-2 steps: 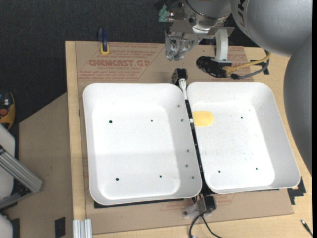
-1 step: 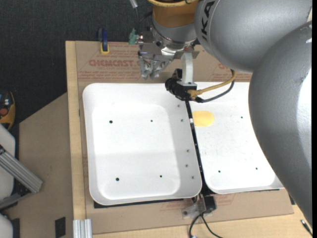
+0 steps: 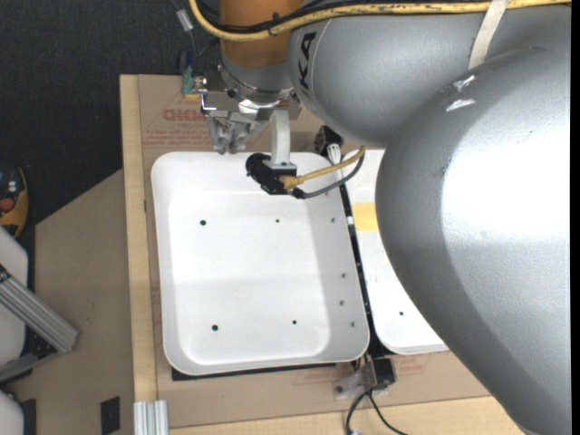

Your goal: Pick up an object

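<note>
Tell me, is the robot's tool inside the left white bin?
Outside, it seems: the tool shows just beyond the left bin's far rim, against the brown board, not its white floor.

Smooth glossy white plastic bin (image 3: 254, 279), matt brown board (image 3: 136, 243), glossy grey arm (image 3: 489, 198).

bench: flat tan board (image 3: 136, 270) with faint red print, carried everything | left: shallow white plastic bin with rounded corners (image 3: 181, 333) sat flat on it | right: second white bin (image 3: 403, 333) lay just beside, partly hidden | near edge: small black block with cable (image 3: 381, 371)
</note>
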Robot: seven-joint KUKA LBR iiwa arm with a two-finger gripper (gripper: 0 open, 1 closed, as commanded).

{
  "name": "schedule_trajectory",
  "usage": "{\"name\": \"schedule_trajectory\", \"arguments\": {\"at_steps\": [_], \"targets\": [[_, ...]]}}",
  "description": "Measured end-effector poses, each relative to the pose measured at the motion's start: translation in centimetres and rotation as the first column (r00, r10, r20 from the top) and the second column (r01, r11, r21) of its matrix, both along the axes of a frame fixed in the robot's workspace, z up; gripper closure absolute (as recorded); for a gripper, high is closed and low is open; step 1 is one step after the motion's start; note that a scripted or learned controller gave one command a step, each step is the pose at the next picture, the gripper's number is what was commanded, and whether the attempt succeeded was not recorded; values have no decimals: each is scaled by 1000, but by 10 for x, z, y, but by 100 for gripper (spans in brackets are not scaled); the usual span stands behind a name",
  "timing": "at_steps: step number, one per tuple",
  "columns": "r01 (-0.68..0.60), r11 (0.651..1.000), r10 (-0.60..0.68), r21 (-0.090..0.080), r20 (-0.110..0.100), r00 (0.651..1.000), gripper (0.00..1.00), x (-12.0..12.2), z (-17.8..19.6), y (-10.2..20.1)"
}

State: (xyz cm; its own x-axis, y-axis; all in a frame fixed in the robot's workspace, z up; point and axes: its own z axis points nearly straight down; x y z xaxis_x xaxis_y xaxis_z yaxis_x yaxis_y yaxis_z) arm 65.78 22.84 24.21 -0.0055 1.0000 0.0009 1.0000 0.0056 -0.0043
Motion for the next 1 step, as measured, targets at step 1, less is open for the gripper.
{"name": "schedule_trajectory", "arguments": {"at_steps": [1], "targets": [[13, 1000, -13, -3, 11, 1000, 100, 10, 47, -81]]}}
